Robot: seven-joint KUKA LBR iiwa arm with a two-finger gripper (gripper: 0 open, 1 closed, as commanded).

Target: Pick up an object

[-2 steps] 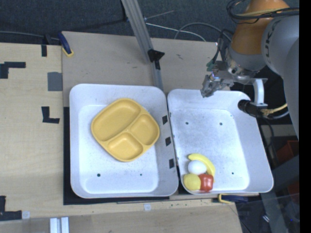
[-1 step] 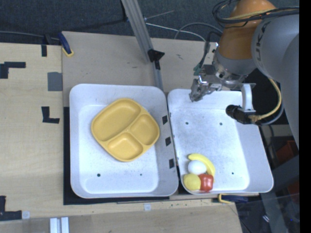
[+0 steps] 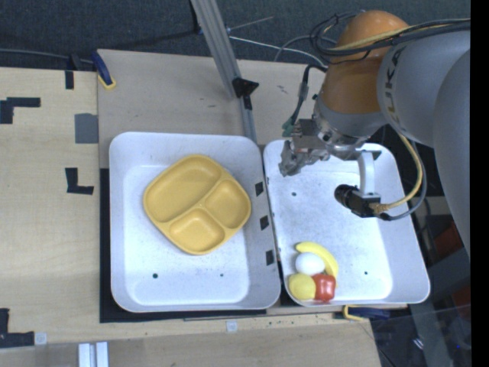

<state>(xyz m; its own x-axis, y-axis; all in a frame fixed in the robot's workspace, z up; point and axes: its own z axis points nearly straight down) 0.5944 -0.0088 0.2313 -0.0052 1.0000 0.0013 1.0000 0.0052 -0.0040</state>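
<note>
In the camera view, a yellow divided plate [image 3: 197,203] lies flat in the middle of the left bin [image 3: 126,281], its long axis running from that bin's far-left corner toward its near-right corner. A small heap of toy food, a banana [image 3: 321,254], a white egg [image 3: 309,264], a yellow lemon [image 3: 302,286] and a red piece [image 3: 325,287], sits against the near edge of the right bin [image 3: 390,274], toward its near-left corner. The gripper [image 3: 293,161] hangs over the right bin's far-left corner, well apart from the heap; how wide it stands I cannot tell.

One fixed camera looks down at a slant on the bench [image 3: 53,205] and both bins [image 3: 126,281], fairly near.
</note>
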